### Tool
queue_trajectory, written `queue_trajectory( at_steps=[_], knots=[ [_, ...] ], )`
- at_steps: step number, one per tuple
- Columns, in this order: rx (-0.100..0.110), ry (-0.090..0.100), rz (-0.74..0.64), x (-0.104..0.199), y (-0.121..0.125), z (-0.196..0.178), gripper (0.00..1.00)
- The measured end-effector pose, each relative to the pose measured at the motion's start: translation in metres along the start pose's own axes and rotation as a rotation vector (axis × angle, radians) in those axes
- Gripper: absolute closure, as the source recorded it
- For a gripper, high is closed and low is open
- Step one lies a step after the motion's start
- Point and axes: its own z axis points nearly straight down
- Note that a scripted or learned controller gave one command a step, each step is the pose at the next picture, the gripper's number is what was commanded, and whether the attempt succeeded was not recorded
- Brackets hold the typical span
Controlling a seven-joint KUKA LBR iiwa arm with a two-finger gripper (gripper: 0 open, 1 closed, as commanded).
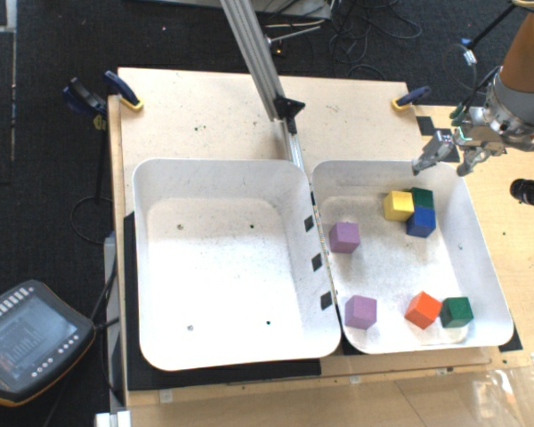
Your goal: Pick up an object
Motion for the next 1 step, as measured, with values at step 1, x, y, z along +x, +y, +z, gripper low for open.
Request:
queue_trajectory(
  at_steps=[1],
  knots=[
    [-0.003, -0.001, -0.002, 0.0004, 0.0004, -0.0026, 0.0]
  ],
)
